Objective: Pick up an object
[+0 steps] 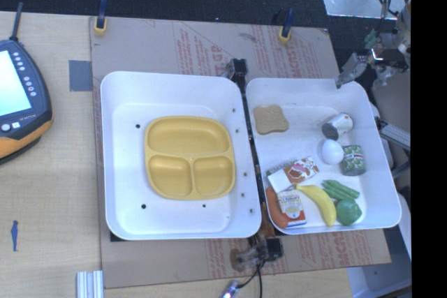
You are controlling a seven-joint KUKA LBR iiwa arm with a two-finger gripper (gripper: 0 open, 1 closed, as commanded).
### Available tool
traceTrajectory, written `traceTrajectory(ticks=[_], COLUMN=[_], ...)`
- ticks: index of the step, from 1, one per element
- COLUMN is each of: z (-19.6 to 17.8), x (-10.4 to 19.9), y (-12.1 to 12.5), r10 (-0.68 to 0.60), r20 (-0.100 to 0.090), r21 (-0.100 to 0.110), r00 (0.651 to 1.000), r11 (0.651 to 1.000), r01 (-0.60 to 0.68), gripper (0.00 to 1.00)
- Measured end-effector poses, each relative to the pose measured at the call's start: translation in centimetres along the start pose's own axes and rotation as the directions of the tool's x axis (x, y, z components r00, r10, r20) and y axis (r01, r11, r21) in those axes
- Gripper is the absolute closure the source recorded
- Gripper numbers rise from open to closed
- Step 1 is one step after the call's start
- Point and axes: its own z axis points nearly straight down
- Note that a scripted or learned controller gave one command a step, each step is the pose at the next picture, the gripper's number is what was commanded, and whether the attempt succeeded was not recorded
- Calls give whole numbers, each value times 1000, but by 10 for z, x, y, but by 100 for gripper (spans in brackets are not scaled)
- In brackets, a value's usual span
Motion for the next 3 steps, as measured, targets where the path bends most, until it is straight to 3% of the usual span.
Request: traceTrajectory(ticks=[1,2,3], z=[61,25,169], x=[81,-1,62], y=[-46,-64,-67], r10=[-3,2,-2], r20=[0,0,-1], r21=[1,-2,3], r00=[1000,1000,1000], r11=[1000,1000,1000], r01=[3,-2,2], gripper=[0,0,0])
